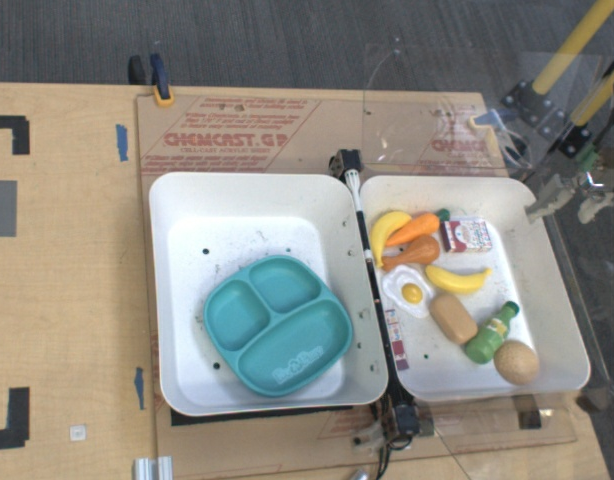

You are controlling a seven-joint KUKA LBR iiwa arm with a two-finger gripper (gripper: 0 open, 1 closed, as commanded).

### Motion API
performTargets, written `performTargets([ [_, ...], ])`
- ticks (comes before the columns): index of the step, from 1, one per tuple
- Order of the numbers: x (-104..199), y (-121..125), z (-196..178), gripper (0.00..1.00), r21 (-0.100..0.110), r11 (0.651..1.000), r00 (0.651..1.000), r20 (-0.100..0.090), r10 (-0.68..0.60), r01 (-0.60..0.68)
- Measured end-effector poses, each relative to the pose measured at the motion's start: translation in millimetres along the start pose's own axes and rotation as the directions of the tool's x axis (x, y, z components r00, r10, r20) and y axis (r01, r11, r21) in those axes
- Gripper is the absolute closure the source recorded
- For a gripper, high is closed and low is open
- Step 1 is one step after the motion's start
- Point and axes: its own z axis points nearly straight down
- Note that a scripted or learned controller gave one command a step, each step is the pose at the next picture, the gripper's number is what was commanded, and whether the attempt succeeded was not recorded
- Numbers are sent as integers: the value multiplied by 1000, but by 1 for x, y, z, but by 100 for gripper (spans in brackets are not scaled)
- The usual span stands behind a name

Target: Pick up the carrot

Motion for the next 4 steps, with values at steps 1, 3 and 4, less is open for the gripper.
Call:
performTargets([
  [1,86,23,126,0,5,961,961,-6,-277,277],
  [3,198,66,80,0,-14,999,999,-3,-43,43],
  [4,123,49,104,0,4,991,991,2,-136,136],
])
